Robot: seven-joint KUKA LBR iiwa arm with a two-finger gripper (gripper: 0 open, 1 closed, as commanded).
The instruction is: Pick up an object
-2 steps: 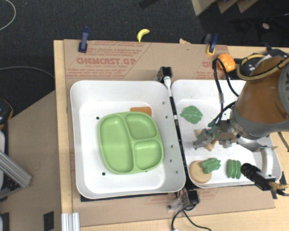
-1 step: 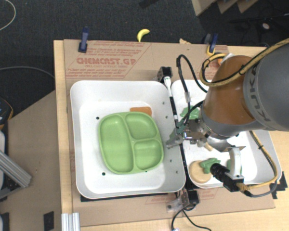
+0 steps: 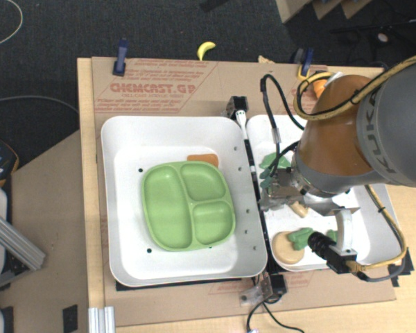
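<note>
1. Left bin [image 3: 118,186]: white and shallow. It holds a green divided plate [image 3: 188,205] with three compartments, lying flat near the middle.
2. Orange piece [image 3: 203,159]: small and flat, in the left bin, just beyond the plate's far edge and touching or nearly touching it.
3. Right bin [image 3: 374,245]: white, side by side with the left one, largely covered by the arm.
4. Arm [image 3: 347,134]: grey with an orange band, reaching in from the right and bent down over the right bin.
5. Gripper [image 3: 281,193]: low over the right bin's left side, close to the wall between the bins. Whether it is apart or together cannot be told.
6. Green object [image 3: 272,162]: in the right bin, just beyond the gripper, partly hidden.
7. Tan round object [image 3: 286,250]: at the right bin's near left corner, with a small green piece [image 3: 301,237] on top of it.
</note>
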